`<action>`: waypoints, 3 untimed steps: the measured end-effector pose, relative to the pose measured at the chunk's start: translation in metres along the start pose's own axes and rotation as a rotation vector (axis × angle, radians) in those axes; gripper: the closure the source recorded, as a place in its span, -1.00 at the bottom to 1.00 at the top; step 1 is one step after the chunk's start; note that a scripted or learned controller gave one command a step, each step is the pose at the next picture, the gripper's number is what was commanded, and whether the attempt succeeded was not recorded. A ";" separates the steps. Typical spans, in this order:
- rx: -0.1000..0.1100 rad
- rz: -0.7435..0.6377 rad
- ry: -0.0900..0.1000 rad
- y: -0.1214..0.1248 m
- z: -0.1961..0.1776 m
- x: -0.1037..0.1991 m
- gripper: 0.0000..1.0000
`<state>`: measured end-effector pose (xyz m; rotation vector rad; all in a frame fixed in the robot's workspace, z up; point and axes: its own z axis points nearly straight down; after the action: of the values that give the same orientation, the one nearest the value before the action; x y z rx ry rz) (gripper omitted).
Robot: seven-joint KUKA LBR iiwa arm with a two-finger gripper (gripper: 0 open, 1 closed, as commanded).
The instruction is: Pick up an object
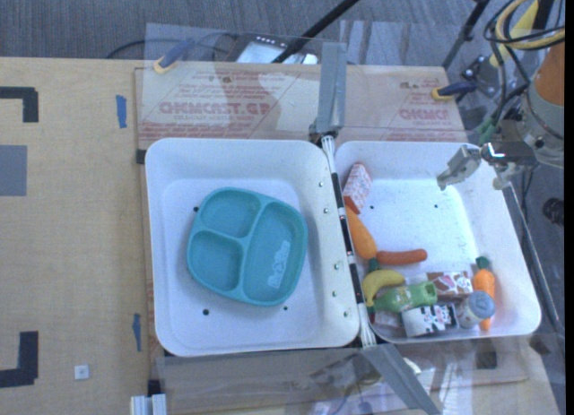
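Over the right bin's [516, 252] far right corner, your gripper [459, 169] hangs with fingers spread, nothing between them. Toy food huddles along the near and left walls: carrot [361, 236], banana [381, 280], sausage [401, 257].

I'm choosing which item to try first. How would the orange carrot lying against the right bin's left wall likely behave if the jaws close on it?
The carrot looks smooth and tapered, so it may slip toward its narrow end. Its rounded body would probably roll if nudged. It lies against the right bin wall, beside the red-and-white packet, which likely leaves little room on that side.
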<state>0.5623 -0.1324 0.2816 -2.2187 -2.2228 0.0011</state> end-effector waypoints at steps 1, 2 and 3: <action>0.000 0.118 0.000 -0.033 0.186 -0.027 -1.00; -0.007 0.146 -0.001 -0.059 0.195 0.005 -1.00; -0.008 0.176 -0.002 -0.043 0.195 0.030 -1.00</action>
<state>0.5192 -0.1022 0.0869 -2.4108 -2.0238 -0.0063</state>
